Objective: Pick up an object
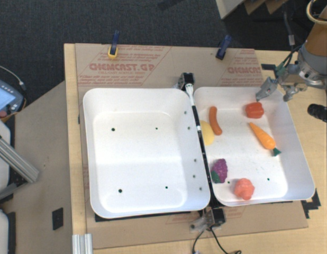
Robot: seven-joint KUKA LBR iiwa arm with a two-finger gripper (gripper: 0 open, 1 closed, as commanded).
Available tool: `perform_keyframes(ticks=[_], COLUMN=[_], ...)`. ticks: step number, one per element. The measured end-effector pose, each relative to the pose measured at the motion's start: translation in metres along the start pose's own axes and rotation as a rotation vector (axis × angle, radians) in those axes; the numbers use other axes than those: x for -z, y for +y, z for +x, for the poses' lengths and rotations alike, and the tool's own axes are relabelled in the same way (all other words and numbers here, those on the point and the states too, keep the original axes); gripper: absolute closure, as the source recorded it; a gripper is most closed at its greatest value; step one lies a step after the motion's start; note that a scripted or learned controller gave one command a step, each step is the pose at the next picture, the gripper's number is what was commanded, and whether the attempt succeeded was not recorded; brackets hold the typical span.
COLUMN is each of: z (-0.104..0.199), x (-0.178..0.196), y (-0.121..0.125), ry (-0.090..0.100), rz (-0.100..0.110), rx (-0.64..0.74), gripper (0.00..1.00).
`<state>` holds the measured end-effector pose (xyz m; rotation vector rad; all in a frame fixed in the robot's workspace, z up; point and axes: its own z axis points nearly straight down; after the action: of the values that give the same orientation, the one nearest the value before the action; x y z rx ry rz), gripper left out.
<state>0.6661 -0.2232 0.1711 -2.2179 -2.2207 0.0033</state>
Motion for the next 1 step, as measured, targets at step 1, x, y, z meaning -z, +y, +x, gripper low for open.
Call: perform_keyframes(ticks=[1], z=[0.0029], x=[-0.0727], y=[0.0007], ry=[0.008], rz=[0.002], rx=[0.001], gripper=[0.00])
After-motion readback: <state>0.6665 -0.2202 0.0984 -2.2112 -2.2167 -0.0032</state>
